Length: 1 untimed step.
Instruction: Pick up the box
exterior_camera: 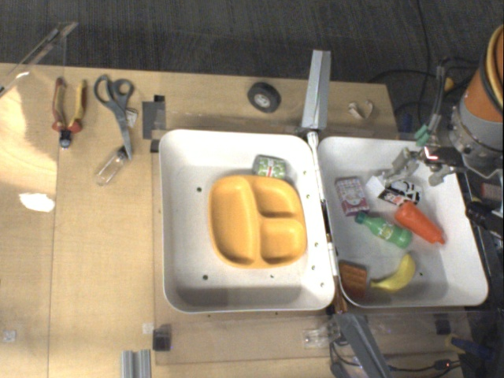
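The box, a small pinkish carton, lies flat in the right bin, at about ten o'clock from that bin's middle and near its left wall. It is apart from its neighbours, with bare floor on the sides facing the wall, which leaves room for fingers to come down on either side; that placing favours a straight top grasp. The gripper hangs over the upper part of the same bin, at roughly two o'clock from the box and well apart from it, so the box is untouched and the pick is not yet begun. Whether the gripper is open or closed I cannot tell: the metalwork there is small and tangled against the white floor. Just below it, at about five o'clock, lies a small black-and-white item, and beyond that a carrot. A green bottle lies at five o'clock from the box, close enough that a descent drifting that way could, in my judgement, nudge it. A banana and a brown block sit along the bin's near edge, clear of the work. The left bin holds a yellow tray with a small can at its twelve o'clock. The next move would appear to call for travel toward eight o'clock before any descent.
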Motion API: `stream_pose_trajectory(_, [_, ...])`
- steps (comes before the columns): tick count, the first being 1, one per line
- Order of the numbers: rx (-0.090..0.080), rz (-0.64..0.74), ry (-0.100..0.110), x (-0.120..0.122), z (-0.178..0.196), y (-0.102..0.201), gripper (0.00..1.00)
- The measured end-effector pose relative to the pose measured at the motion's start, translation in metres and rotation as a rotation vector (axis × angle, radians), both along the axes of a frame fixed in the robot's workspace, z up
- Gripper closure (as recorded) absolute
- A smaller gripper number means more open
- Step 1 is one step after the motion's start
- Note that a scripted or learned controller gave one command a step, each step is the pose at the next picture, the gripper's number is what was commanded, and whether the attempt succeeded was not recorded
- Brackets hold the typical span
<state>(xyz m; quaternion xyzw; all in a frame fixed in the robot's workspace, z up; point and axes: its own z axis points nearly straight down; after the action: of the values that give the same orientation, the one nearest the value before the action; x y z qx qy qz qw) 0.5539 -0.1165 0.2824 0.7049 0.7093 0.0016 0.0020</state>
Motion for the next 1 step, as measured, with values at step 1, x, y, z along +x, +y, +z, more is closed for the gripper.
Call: stream_pose_trajectory(1, [0.001,-0.014,0.004,0.0663,-0.1121,0.0359,0.0])
